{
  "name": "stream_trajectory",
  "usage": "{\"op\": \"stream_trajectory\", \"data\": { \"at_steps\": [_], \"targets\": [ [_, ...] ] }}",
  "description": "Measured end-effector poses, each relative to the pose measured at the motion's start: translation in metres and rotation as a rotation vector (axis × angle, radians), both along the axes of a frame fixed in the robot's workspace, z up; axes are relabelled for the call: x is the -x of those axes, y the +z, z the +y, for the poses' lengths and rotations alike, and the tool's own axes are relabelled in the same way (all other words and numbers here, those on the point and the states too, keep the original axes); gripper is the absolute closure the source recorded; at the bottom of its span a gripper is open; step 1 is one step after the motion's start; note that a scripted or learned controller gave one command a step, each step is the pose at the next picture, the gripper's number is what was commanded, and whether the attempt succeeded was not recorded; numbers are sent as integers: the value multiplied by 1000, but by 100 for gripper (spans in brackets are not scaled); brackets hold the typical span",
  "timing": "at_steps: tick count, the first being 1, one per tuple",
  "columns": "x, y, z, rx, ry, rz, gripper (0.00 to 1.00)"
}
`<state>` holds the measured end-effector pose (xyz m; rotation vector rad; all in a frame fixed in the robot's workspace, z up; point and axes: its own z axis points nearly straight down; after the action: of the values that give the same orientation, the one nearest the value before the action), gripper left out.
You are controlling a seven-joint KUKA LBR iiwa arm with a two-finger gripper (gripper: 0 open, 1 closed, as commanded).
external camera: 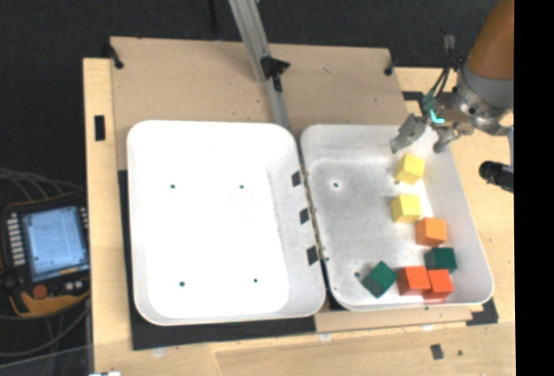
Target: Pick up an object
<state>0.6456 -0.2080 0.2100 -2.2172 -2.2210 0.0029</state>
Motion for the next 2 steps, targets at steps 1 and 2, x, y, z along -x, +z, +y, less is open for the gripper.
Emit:
{"op": "stream_trajectory", "data": {
  "at_steps": [1,2],
  "targets": [
    [-1,3,-1,5,3,-3,0],
    [-8,-42,-1,3,4,-1,0]
  ]
}}
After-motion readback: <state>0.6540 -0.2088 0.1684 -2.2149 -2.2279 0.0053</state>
